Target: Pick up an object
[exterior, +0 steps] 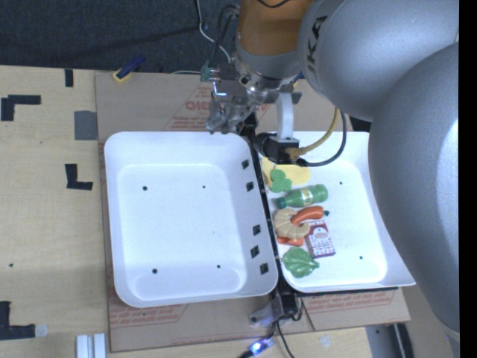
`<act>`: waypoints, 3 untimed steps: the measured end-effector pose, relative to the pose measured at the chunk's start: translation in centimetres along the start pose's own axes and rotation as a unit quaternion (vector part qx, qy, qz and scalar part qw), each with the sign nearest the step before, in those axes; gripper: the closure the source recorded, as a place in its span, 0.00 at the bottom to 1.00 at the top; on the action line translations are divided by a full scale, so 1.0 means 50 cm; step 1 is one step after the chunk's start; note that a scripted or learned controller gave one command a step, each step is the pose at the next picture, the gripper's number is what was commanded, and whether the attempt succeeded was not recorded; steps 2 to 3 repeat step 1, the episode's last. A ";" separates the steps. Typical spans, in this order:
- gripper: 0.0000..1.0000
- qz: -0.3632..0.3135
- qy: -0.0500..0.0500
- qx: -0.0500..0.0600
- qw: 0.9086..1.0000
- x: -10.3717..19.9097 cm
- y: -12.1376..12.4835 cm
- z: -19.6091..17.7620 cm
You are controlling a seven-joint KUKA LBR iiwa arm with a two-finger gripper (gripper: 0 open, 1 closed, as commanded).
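— What's in the right bin (359, 222)?
— Along its left edge, nearest first: a green leaf (298, 261), a red carton (320, 242), a hot dog (295, 222), a green bottle (304, 197), a yellow piece (295, 175).
— And the gripper (225, 122)?
— Above the left bin's (179, 222) far edge, near its far right corner. Clenched or released, I cannot tell.

White left bin (179, 215), white right bin (358, 222), green bottle (304, 197), red-and-white carton (320, 240), grey arm (387, 43) (orange band (279, 13)).
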State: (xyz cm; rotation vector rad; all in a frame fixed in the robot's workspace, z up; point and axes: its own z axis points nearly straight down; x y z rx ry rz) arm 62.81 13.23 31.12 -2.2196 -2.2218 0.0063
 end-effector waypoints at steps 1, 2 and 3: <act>1.00 0.001 0.000 0.000 1.000 -0.034 -0.039 0.045; 1.00 0.001 0.000 0.000 1.000 -0.034 -0.039 0.045; 1.00 0.001 0.000 0.000 1.000 -0.034 -0.039 0.045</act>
